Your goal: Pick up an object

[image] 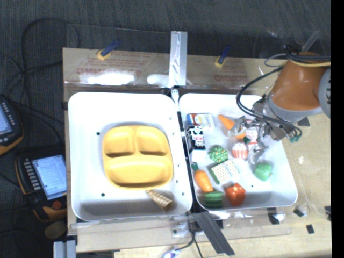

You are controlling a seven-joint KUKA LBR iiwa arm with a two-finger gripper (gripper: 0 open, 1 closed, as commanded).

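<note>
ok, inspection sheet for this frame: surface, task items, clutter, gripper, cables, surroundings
Surface: two white bins, left bin and right bin, on a bench.
Job's things: right bin holds toy food, including a carrot, tomato and green piece.
Clutter: yellow tray and a cone in the left bin.
Gripper: gripper low over the right bin, finger state unclear.
Cables: black cable looping off the arm.
Surroundings: handheld devices on dark carpet, left.
</note>
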